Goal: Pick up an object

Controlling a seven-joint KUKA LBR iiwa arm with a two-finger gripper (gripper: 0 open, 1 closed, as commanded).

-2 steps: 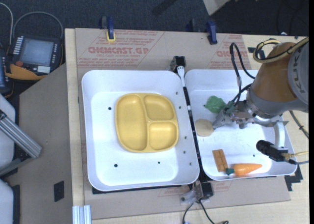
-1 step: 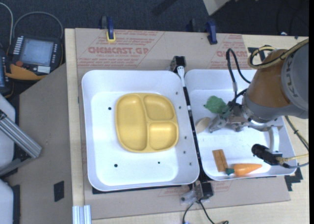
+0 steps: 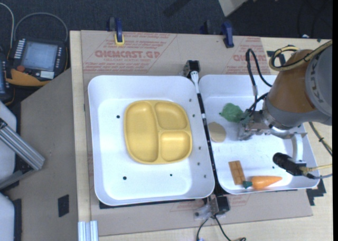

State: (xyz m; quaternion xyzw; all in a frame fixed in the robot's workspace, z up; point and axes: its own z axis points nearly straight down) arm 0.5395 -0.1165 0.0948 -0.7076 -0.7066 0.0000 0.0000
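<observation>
- Carrot toy [image 3: 265, 182], orange with a green tip, is one candidate object for the pick; it lies at the near edge of the right bin [image 3: 253, 84], just beside a small brown block [image 3: 236, 172].
- Claw [image 3: 248, 129] sits low inside the right bin, between the near objects and the far ones. The wrist hides the fingers, so whether the claw is open, closed or gripping anything cannot be told.
- Round tan piece [image 3: 216, 131] lies near the bin's left wall, just left of the claw. A green leafy item [image 3: 231, 112] lies behind it, close to the claw.
- Risk, judged from this layout: the tan piece and the green item sit close together, so a descent between them may push one aside or catch both.
- Risk: the tan piece looks rounded and may roll out from closing fingers.
- Risk: the carrot toy and brown block rest against the near rim, where a finger may strike the wall before it closes.
- Risk: loose cables [image 3: 253, 71] hang near the wrist and may snag during a lift.
- Left bin [image 3: 105, 171] holds one yellow divided plate [image 3: 157, 130] with three compartments, well apart from the claw.
- Desk [image 3: 158, 44] carries both bins side by side; blue clamps [image 3: 119, 29] grip its far edge.
</observation>
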